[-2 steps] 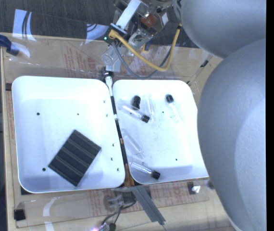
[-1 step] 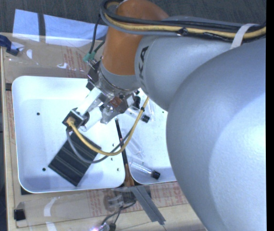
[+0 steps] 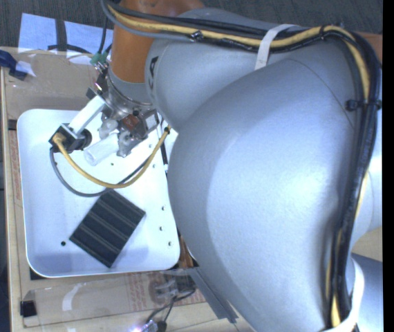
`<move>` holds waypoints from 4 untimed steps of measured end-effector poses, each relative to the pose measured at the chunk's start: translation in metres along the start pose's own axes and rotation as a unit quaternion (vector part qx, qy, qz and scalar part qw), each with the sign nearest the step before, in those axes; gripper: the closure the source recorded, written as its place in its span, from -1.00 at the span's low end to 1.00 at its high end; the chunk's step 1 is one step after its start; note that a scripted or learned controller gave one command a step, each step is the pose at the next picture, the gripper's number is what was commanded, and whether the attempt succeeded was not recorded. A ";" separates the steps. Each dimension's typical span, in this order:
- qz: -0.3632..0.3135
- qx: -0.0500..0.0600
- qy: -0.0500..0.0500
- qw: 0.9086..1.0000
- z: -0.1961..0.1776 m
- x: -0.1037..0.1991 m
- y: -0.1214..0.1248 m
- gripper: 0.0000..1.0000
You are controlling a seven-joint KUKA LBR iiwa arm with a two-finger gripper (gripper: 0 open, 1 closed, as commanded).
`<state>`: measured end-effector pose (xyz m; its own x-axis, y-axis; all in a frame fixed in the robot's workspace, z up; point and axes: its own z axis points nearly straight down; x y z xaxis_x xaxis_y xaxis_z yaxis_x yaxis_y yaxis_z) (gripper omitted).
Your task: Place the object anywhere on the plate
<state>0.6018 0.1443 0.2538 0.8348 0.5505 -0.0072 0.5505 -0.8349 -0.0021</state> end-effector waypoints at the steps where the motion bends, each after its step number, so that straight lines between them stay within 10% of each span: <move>1: -0.122 0.000 0.002 0.993 -0.018 0.011 0.047 1.00; 2: -0.296 0.001 0.001 0.955 0.064 -0.065 0.070 1.00; 3: -0.348 0.000 0.001 0.938 0.163 0.049 0.012 1.00; 4: -0.341 -0.001 0.002 0.940 0.006 -0.004 0.030 1.00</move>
<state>0.6148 0.1174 0.2482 0.2870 0.9579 -0.0004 0.9579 -0.2870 -0.0024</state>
